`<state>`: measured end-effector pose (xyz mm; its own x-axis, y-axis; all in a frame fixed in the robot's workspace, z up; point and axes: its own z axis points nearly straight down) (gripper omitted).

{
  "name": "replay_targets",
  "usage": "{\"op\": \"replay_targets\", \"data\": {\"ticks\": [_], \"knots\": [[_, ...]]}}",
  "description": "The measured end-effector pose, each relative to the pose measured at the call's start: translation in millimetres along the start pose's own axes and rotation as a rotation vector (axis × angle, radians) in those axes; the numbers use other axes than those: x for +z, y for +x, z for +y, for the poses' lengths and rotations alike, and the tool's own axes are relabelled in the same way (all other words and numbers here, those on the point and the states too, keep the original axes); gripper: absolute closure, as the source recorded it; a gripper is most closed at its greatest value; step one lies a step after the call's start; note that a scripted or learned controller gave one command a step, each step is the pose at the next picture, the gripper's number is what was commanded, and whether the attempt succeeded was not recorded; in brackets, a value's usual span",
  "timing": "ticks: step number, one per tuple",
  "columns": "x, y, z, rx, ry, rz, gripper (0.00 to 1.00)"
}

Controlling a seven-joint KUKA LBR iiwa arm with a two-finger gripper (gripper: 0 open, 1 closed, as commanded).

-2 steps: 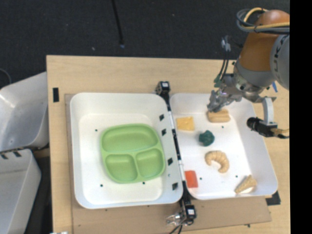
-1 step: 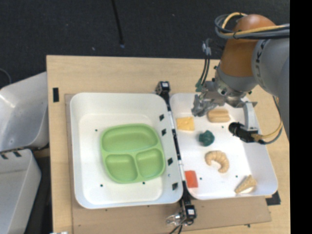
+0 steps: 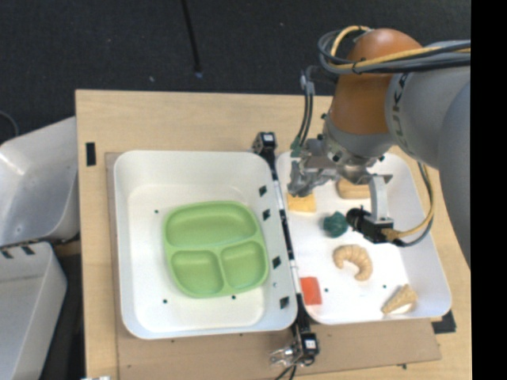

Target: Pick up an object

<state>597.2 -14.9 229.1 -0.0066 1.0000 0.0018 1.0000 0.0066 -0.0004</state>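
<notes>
The right bin (image 3: 424,267) holds several small items. A yellow wedge (image 3: 301,204) lies by its left wall, and a dark green lump (image 3: 334,224) sits near the middle. There is also a tan croissant (image 3: 354,260), a red block (image 3: 310,290), a pale wedge (image 3: 400,299) at the front right, and a tan piece (image 3: 352,188) partly under the wrist. My gripper (image 3: 339,195) hangs low over the bin's back half and is open. One finger (image 3: 299,180) stands just above the yellow wedge, the other finger (image 3: 379,200) right of the tan piece. Nothing is held.
The left bin (image 3: 131,212) holds a green divided tray (image 3: 215,248). A ridge with black clips (image 3: 279,236) separates the two bins. The grey arm with its orange band (image 3: 372,70) covers the right bin's back right corner.
</notes>
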Motion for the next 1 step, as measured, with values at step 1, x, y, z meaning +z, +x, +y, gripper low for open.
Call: {"op": "replay_targets", "data": {"ticks": [1], "knots": [[7.6,50.9,-11.3,0.000,0.001,-0.001,1.00]]}}
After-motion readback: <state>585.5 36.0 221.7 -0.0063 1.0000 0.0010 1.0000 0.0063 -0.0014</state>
